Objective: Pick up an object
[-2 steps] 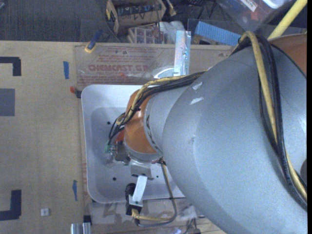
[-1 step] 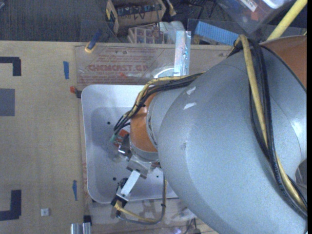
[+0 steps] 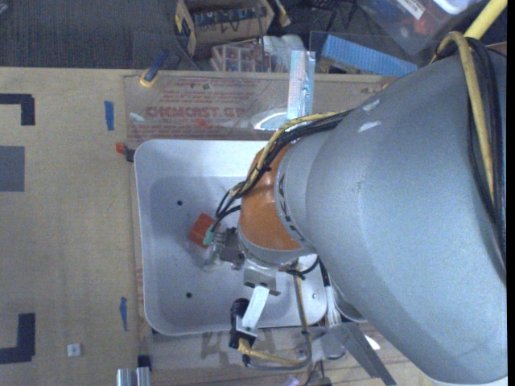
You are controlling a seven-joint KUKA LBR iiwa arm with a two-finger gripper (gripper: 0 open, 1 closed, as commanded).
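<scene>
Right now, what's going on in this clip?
The grey KUKA arm has reached in from the right and is low over the white bin. Its gripper sits right beside a small red-orange object on the bin floor, at or almost at the object. The wrist hides the fingers, so a grasp cannot be confirmed; the object looks to be resting in the bin, not lifted.
</scene>
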